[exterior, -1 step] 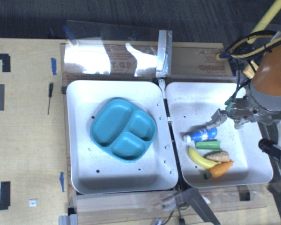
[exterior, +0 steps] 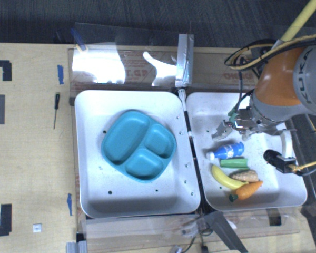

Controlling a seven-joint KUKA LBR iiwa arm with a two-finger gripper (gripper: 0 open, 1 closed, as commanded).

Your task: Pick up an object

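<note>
Honestly you're still at the start here: the gripper (exterior: 225, 129) sits above the right bin (exterior: 292, 194) with nothing between its fingers, which look spread apart, so no pick has happened yet. Your candidates are bunched in the near half of that bin, just below the gripper: a blue bottle (exterior: 227, 152), a green piece (exterior: 233, 163), a banana (exterior: 225, 177) and a carrot (exterior: 246, 190), all touching or nearly so. The left bin (exterior: 89, 194) just holds a blue divided plate (exterior: 139, 144), so what's left is dropping down, closing on one item and lifting it.
</note>
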